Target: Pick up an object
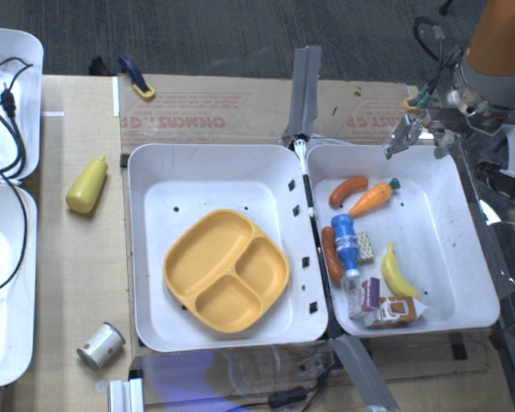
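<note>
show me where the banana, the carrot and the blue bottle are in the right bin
banana [396, 273], camera view, on the middle of its yellow curve.
carrot [370, 199], camera view, on the middle of its orange body.
blue bottle [345, 243], camera view, on its blue body below the cap.

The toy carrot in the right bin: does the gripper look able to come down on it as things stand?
Probably yes. The toy carrot lies uncovered on top, with nothing above it. The gripper hangs over the bin's far rim; a sausage lies close beside the carrot.
</note>
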Controlling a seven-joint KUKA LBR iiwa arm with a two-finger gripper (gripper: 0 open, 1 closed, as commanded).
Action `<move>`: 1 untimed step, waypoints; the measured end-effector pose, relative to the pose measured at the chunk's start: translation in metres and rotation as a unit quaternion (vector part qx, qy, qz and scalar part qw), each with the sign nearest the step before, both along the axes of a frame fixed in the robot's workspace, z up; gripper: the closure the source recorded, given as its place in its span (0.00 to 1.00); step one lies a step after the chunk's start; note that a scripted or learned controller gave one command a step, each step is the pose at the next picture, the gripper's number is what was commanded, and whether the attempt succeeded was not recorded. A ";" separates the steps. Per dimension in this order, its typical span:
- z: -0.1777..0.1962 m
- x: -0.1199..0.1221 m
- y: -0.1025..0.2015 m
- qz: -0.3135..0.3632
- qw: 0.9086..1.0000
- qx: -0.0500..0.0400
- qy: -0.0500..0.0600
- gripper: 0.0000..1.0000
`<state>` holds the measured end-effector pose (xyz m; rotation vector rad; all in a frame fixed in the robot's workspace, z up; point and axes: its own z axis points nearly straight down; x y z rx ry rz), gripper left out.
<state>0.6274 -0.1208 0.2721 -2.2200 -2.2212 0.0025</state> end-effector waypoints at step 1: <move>-0.129 0.029 0.011 0.017 1.000 0.000 0.001 0.00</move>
